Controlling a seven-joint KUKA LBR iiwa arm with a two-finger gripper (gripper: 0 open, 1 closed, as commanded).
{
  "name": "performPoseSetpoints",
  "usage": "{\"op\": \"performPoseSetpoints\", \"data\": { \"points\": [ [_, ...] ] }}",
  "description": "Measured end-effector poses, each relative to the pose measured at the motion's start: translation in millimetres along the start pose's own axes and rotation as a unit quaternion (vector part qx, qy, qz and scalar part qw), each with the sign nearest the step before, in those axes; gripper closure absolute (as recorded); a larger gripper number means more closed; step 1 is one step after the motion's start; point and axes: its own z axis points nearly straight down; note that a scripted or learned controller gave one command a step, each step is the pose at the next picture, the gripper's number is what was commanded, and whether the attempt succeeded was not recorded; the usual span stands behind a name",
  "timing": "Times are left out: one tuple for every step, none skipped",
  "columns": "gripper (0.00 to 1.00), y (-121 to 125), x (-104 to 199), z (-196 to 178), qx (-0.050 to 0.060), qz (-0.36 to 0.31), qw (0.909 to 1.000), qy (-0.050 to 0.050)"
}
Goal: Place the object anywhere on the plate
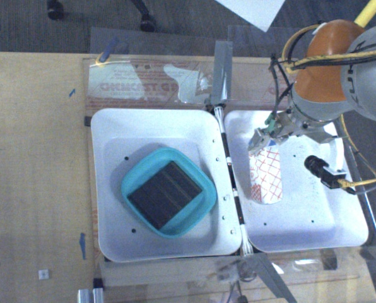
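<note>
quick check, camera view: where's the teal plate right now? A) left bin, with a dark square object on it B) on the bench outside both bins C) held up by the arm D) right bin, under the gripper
A: the teal plate lies in the left bin with a dark square object resting on it, while the gripper is over the right bin, by a white piece with a red grid pattern.
</note>
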Motion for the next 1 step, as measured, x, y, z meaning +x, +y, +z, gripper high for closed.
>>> {"op": "performPoseSetpoints", "data": {
  "points": [
    [1.00, 59.0, -33.8, -183.4, -0.001, -0.122, 0.9926, -0.001]
  ]
}}
